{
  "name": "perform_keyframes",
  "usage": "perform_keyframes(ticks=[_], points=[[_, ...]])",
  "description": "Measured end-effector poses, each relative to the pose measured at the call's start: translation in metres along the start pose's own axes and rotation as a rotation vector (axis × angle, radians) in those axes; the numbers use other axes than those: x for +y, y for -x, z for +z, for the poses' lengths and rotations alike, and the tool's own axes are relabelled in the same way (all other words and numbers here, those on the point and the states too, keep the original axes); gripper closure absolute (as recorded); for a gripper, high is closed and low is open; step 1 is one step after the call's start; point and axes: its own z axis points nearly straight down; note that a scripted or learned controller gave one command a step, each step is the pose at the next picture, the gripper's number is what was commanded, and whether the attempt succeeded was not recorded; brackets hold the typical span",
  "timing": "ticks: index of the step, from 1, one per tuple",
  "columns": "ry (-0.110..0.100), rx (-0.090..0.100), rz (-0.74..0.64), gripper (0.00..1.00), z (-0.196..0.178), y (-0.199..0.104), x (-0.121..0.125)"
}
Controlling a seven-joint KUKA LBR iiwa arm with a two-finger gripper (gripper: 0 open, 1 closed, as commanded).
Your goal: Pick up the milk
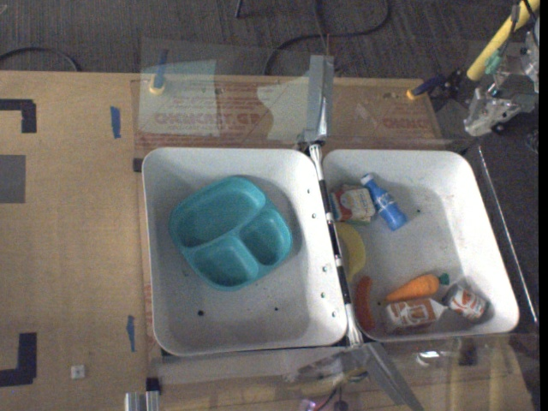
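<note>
Resting against the left wall of the right-hand shallow white bin [479, 229], the small white-and-red milk carton [354, 204] lies on its side, touching a blue plastic bottle [384, 202] at its right. Below it along the same wall sit a yellow banana-shaped piece [353, 251] and a red sausage [364, 301]. An orange toy carrot [414, 287], a ketchup-style bottle [413, 313] and a small red-and-white can [466, 300] crowd the bin's lower right corner. A teal three-compartment plastic plate [229, 231] lies in the left-hand white bin [171, 315] on the tan worktop [68, 229]. At upper right, the grey gripper [490, 114] hangs outside both bins, well apart from the carton; whether its fingers are spread or pressed together cannot be told.
</note>
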Motion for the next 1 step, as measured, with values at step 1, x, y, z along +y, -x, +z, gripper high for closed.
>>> perform_keyframes(ticks=[1], points=[[-0.004, 0.002, 0.023, 1.0, -0.0246, -0.0253, -0.0607]])
